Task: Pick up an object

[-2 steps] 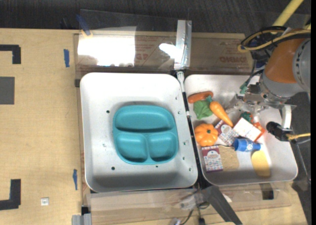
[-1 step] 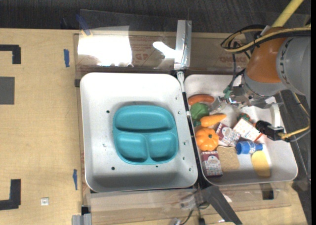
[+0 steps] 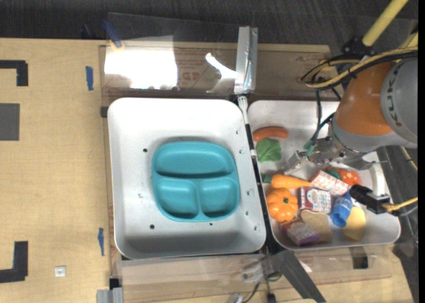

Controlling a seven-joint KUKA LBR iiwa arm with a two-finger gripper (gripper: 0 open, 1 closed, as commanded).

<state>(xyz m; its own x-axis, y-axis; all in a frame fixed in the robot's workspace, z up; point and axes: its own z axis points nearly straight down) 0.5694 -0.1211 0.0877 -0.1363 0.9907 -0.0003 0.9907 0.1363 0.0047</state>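
Note:
The right bin (image 3: 292, 112) holds a heap of toy food: an orange pumpkin (image 3: 281, 205), a carrot (image 3: 290, 181), a green leafy piece (image 3: 269, 151), an orange sausage-like piece (image 3: 271, 133), a red-and-white carton (image 3: 314, 199), a blue piece (image 3: 341, 210), a yellow piece (image 3: 356, 223) and a purple block (image 3: 302, 232). My gripper (image 3: 317, 153) hangs low over the bin's middle, just above the carrot and the carton. The arm's orange band (image 3: 362, 105) covers the wrist.
The left bin (image 3: 133, 129) holds a teal divided plate (image 3: 196, 179). A metal divider post (image 3: 246, 59) stands behind the bins' shared edge. Cables (image 3: 332, 69) and a yellow pole (image 3: 395, 2) are at the back right.

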